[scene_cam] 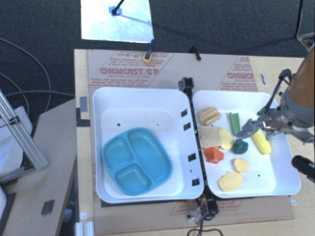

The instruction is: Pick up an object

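Jaws low over right bin [283, 181], width impossible to tell. Dark green lump [239, 147] just beneath, corn cob [261, 141] right beside, green stick [235, 122] near.

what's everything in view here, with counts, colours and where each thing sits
bins: 2, white, side by side on the bench
divided plate: 1, light blue, left bin
bread roll: 1, tan, right bin, far left corner
green stick: 1, right bin, far middle
corn cob: 1, yellow, right bin, right of centre
dark green piece: 1, right bin centre, under the gripper tip
red-orange piece: 1, right bin, left side
pale yellow pieces: about 3, right bin centre and near side
gripper: 1, grey, over right bin
arm: 1, right edge
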`<state>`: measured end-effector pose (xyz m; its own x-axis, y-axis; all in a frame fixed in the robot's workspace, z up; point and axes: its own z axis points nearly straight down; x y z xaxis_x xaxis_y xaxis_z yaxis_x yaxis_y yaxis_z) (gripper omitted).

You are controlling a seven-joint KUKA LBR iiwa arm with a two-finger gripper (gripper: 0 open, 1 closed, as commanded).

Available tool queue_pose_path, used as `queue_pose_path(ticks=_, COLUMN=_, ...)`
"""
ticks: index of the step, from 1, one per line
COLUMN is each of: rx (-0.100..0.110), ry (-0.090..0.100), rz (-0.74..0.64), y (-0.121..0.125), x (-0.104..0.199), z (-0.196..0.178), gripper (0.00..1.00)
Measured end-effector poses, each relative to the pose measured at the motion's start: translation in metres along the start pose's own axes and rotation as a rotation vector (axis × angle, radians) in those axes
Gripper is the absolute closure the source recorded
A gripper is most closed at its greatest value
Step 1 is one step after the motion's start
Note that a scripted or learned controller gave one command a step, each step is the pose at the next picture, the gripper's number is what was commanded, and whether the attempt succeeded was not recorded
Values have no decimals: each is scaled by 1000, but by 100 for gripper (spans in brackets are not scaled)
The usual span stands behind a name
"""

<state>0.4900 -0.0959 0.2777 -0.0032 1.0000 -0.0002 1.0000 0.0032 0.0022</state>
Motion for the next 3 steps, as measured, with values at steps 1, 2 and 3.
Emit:
queue_pose_path(ticks=1, rx=-16, ry=-4, rz=1, y=2, x=0, z=171, gripper=0)
queue_pose_path(ticks=2, rx=-12, ry=2, rz=-9, y=51, x=58, z=88, gripper=0)
queue_pose_path(ticks=3, rx=4, ry=0, rz=5, y=-6, x=38, z=94, gripper=0)
